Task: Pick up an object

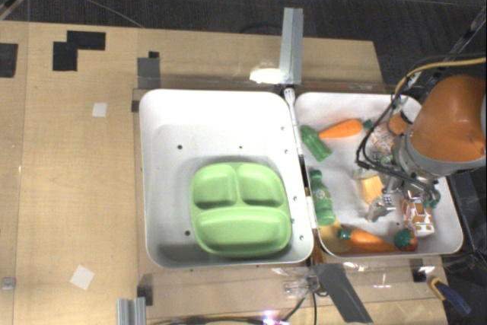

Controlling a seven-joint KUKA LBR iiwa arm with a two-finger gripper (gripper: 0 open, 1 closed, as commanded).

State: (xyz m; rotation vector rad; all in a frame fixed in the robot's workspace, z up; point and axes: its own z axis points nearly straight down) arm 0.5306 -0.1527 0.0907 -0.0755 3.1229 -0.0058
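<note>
Jaws (pixel 384 203) low in right bin (pixel 453 240), over pale yellow block (pixel 370 186); grip state unclear, possibly open.

The grey arm with its orange band (pixel 453 118) runs off the right edge, so its upper links are cut off. It covers the right bin's (pixel 335 112) far right corner and part of that bin's floor. The end effector (pixel 388 203) hangs low over a pale yellow block (pixel 370 187), hiding part of it; whether its fingers are parted is too small to tell. A small red-and-white patterned item (pixel 420 217) beside it is too blurred to identify. The wooden counter (pixel 68 186) is cut by the left and near edges.
</note>
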